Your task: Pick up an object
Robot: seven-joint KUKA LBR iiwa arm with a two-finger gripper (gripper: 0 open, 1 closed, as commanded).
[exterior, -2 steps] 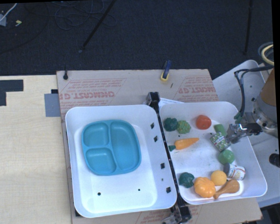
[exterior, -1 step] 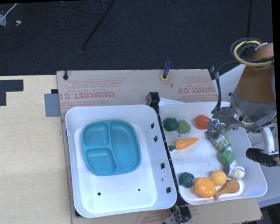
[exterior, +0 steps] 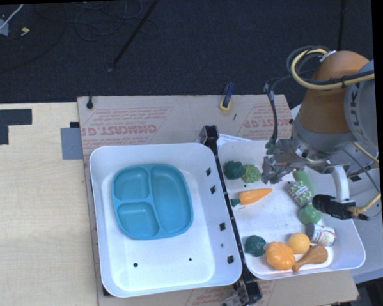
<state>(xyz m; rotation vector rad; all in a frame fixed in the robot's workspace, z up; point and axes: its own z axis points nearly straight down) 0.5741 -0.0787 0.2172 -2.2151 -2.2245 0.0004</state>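
Observation:
My gripper point(exterior: 271, 172) hangs low over the upper part of the right bin point(exterior: 352, 262), just right of a light green broccoli piece point(exterior: 250, 173). A darker green broccoli point(exterior: 233, 169) lies to that piece's left. Just below the gripper an orange carrot point(exterior: 254, 195) lies on the bin floor. A green patterned bottle point(exterior: 300, 190) sits to the gripper's lower right. Nothing is visibly held.
The left bin point(exterior: 114, 262) holds a blue divided plate point(exterior: 151, 200). Lower in the right bin lie a green pepper point(exterior: 309, 213), a small can point(exterior: 324, 235), an orange fruit point(exterior: 298, 242), an orange pepper point(exterior: 279, 256), a tan gourd point(exterior: 310, 259) and a dark green vegetable point(exterior: 254, 244).

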